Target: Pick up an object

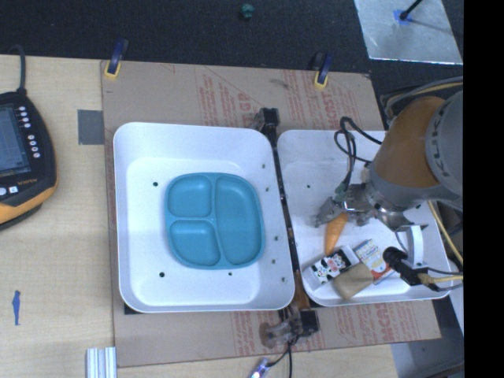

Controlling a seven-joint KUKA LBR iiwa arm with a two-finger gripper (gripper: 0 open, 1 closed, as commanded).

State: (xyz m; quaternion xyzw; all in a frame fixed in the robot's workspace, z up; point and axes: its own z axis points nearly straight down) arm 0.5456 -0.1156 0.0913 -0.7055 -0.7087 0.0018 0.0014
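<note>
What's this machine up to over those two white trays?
A grey robot arm reaches in over the right bin. Its tool is low, right beside an orange carrot-like piece. Nothing looks lifted yet. A few small packets lie near that bin's front edge. The left bin holds a blue divided plate, away from the arm.

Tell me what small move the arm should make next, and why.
Probably lower the gripper a little onto the orange carrot-shaped piece in the white bin nearest the arm. The gripper already sits right at that piece's upper end, closer than any other item.
</note>
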